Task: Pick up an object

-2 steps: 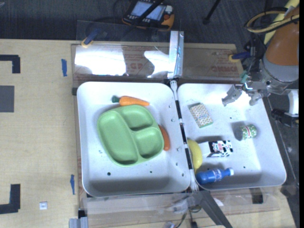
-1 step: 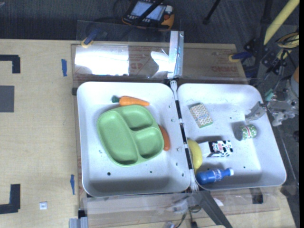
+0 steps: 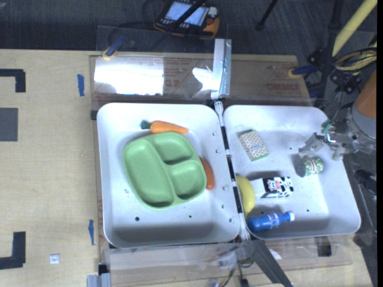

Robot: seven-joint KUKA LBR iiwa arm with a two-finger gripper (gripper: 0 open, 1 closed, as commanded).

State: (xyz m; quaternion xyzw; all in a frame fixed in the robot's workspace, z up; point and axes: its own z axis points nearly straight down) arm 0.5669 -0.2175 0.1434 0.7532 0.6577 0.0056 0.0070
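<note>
1. So the gripper (image 3: 320,143) is hovering over the right bin (image 3: 347,220), near its right edge, metal fingers spread apart with nothing between them.
2. Closest thing is a small round green-and-white ball (image 3: 312,165), sitting just toward the front edge from the fingertips, basically right under them.
3. It's round, so there's no long axis to line up with; I'd guess a short drop gets it.
4. Other stuff: patterned packet (image 3: 253,144) near the back-left, blue bottle (image 3: 269,220) along the front edge, banana (image 3: 245,194) by the left wall.

Bright overhead light — glare on plexiglass (image 3: 158,76)
</note>
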